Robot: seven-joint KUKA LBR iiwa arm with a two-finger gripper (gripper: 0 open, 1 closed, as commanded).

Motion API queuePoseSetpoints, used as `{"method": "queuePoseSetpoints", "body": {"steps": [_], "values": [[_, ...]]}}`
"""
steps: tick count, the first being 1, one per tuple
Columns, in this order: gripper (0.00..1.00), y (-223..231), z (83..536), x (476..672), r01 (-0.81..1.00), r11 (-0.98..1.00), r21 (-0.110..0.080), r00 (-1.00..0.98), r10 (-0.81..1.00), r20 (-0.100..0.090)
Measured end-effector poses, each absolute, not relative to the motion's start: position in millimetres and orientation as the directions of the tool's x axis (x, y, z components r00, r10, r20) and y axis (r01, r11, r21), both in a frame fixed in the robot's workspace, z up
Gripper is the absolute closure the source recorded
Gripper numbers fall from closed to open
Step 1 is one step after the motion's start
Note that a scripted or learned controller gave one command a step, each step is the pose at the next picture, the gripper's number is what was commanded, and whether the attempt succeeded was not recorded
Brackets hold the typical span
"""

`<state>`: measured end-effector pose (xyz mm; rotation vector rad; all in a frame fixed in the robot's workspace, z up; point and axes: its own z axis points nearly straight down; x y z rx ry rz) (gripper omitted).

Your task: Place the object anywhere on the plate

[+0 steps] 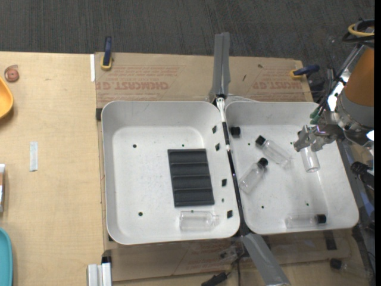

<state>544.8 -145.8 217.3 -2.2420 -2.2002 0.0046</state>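
The plate (190, 177) is a black ribbed slab lying in the middle of the left bin (119, 159). My gripper (309, 142) hangs over the right side of the right bin (339, 207), far right of the plate. It is shut on a clear vial (311, 159), which points down from between the fingers with its upper end hidden by them. Another clear vial (196, 221) lies in the left bin just in front of the plate.
In the right bin lie a black-capped vial (271, 149), a second one (253, 174), a third near the front wall (305, 220), and a loose black cap (234, 131). A ridge (229, 159) divides the two bins. The arm's orange band (360, 82) is at the right.
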Motion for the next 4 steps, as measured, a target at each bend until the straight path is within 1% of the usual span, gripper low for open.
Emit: {"method": "queuePoseSetpoints", "body": {"steps": [1, 2, 3, 4], "values": [[1.0, -104, 125, 563.8, 0.907, -0.422, -0.005, 0.422, 0.907, -0.003], [1.0, -12, 190, 575.7, 0.999, -0.052, -0.003, 0.052, 0.999, -0.002], [1.0, 83, 190, 548.5, 0.975, -0.224, -0.005, 0.224, 0.975, -0.003], [1.0, 118, 224, 519.0, 0.8, -0.6, -0.002, 0.6, 0.8, -0.005]]}}
